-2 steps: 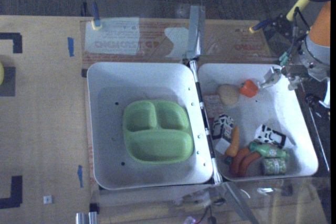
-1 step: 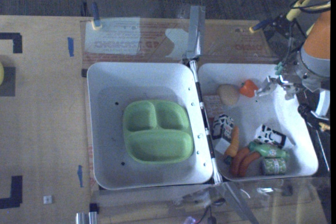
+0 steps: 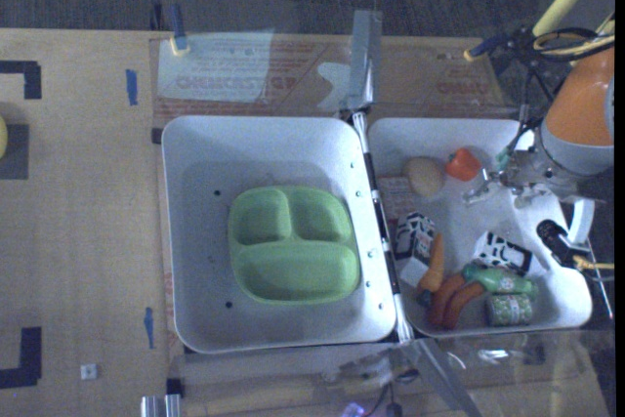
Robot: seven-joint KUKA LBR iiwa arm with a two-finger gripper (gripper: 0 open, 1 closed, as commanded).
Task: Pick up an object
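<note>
1. The task names no particular object, so any of the small things in the right bin (image 3: 576, 308) could serve. They lie mostly along its near and left parts: a beige rounded lump (image 3: 426, 177) toward the far left, a small orange-red piece (image 3: 462, 164) just beside it, two black-and-white patterned items (image 3: 417, 233) (image 3: 505, 252), a thin orange carrot-like stick (image 3: 435, 266), a red sausage-like pair (image 3: 454, 299), and a green can-like thing (image 3: 510, 309) at the near side with another green piece (image 3: 503, 282) touching it.

2. They look like toy food and small packets; finer detail is too blurred to tell.

3. The gripper (image 3: 518, 176) hangs over the far right part of this bin, near the orange-red piece and apart from the near cluster. Whether it is spread or closed I cannot tell; nothing visible sits in its grasp.

4. Judged from this, the pick is not yet done: every object appears to rest on the bin floor. Choosing a target, descending, closing and lifting all seem to remain.

5. The grey arm with its orange band (image 3: 584, 112) enters from the right.

6. The left bin (image 3: 195, 161) holds a green divided tray (image 3: 291, 243), well apart from the gripper.
</note>
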